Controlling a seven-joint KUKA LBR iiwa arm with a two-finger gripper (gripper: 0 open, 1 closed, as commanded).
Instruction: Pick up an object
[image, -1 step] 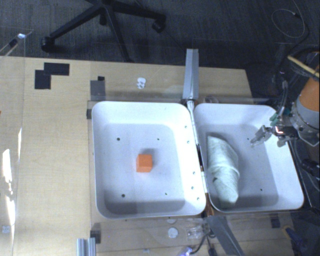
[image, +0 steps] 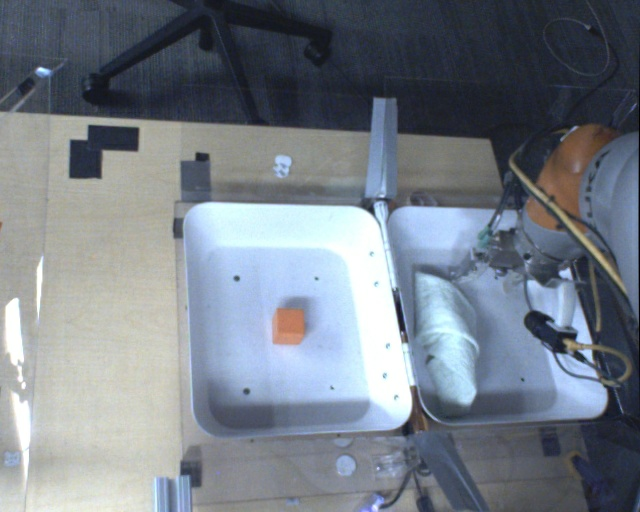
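Note:
A small orange cube lies near the middle of the left white bin. A white rolled cloth bundle lies lengthwise along the left side of the right bin. My gripper hangs over the upper middle of the right bin, just above and to the right of the bundle's top end. It carries nothing that I can see. The grey arm with its orange band comes in from the right.
A metal divider post stands behind the seam between the two bins. Cables loop off the wrist over the right bin's right side. Black tape marks lie on the bench at the back left.

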